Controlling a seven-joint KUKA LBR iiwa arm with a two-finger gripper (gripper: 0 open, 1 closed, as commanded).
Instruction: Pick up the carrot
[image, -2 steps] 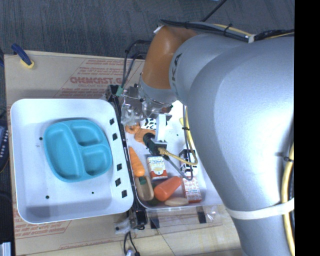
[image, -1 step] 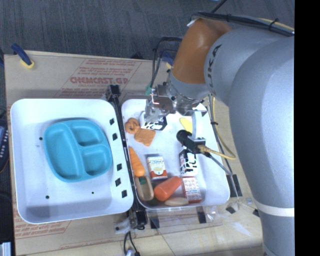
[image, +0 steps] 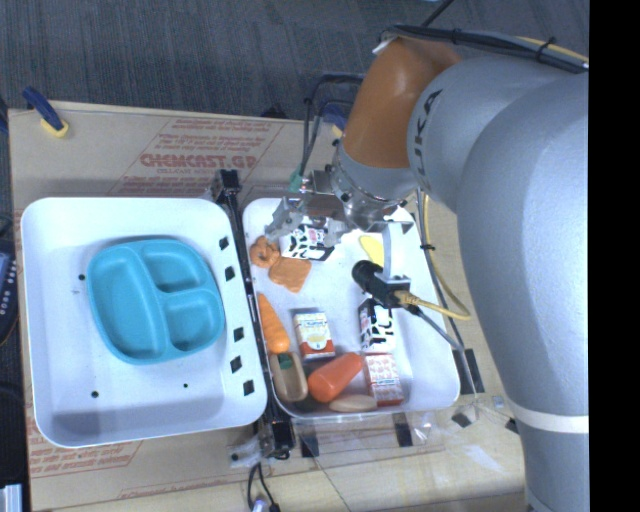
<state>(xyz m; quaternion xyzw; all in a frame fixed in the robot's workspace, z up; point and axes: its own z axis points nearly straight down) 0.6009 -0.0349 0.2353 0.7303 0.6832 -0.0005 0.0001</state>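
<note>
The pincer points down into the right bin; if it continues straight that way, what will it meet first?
Most likely the black-and-white patterned item directly under the pincer, near the bin's far end. Depth is unclear from above. The carrot lies closer to the camera, off that line.

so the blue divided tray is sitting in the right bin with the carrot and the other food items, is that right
Not quite. The camera view shows the blue divided tray alone in the left bin. The carrot and the other food items do lie in the right bin, along its left wall.
</note>
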